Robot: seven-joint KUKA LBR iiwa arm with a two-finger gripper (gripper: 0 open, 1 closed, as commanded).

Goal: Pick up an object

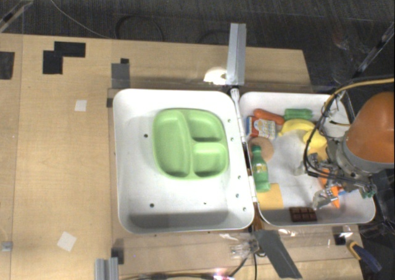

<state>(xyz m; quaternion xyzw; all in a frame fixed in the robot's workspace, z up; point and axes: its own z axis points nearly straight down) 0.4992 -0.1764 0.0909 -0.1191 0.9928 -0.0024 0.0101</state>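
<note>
Pincer [328, 193]: metal, w/ cabling, low in the right bin [364, 214] near its front-right corner, under the grey arm [364, 155] w/ its glossy orange band. Can't tell from here how far it is open, nor whether anything sits in it; a small orange piece [334, 201] shows right at its tip, grip unclear.

Right bin, shallow white plastic, rounded corners. Contents, nearest first: flat dark brown chocolate bar [303, 214], segmented, against the front wall, just left of the pincer. Yellow rounded item [316, 143], smooth, banana-like, partly behind the cables. Yellow flat slab [270, 197], square-ish, near the left-front. Green bottle [260, 171], glossy, lying lengthwise along the left wall. Tan round item [265, 147] beside the bottle's top. Orange-and-white carton [264, 126], printed, at the back-left. Green block [298, 114] at the back wall.

Left bin [133, 211]: same white plastic, touching the right bin along a shared edge. Holds one pale green tray [188, 143], matte, rounded, three compartments, lying about centre.

Desk [55, 168]: light wood-grain top, w/ black marker shapes [62, 55] at the back-left and small white tags.
</note>
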